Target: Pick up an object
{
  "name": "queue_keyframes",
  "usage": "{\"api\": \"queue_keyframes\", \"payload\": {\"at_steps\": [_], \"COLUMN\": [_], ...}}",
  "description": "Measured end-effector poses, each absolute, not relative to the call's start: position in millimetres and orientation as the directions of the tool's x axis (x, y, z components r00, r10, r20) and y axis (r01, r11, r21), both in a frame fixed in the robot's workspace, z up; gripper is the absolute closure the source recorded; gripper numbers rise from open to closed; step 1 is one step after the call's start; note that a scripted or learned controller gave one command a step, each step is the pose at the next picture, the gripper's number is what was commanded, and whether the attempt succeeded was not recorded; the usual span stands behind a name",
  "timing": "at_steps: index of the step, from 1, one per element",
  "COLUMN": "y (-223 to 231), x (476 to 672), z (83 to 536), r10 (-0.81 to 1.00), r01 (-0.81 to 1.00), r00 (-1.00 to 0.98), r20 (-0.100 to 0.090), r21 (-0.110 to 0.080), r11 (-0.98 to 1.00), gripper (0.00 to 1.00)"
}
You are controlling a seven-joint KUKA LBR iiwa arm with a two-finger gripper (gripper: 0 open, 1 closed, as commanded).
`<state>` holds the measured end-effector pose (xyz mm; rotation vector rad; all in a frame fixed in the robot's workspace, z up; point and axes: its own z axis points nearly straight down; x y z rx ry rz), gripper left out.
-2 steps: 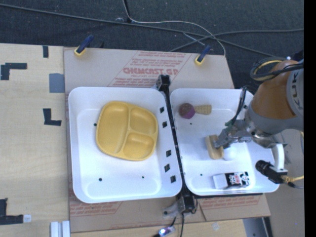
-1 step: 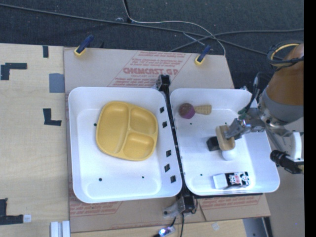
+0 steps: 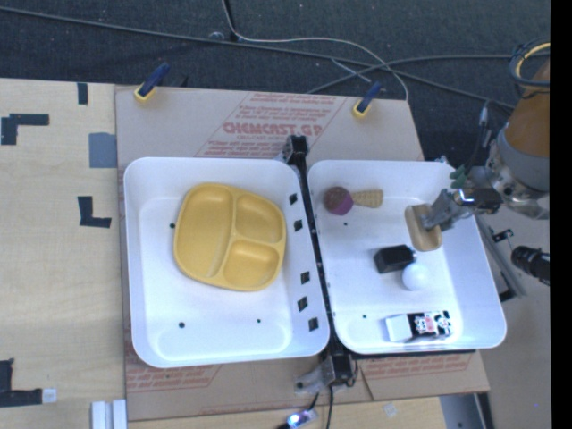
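I've got the gripper (image 3: 440, 214) at right bin's (image 3: 465, 266) right edge, can't tell its grip, over an upright tan block (image 3: 423, 229), open floor lower left

Red lettering is showing on the cardboard sheet (image 3: 268, 123) lying under the two bins; the biggest line is reading roughly "CHEMCAST GP", upside-down-slanted toward me. The smaller red lines around it are staying too blurred to read.
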<state>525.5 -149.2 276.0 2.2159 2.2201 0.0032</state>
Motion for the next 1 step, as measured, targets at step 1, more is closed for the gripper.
{"api": "queue_keyframes", "payload": {"at_steps": [1], "y": [-148.9], "x": [525.9], "z": [294.1], "r10": [1.000], "r01": [1.000], "r00": [-0.001], "r20": [0.000], "r21": [0.000], "r11": [0.001], "gripper": [1.00]}}
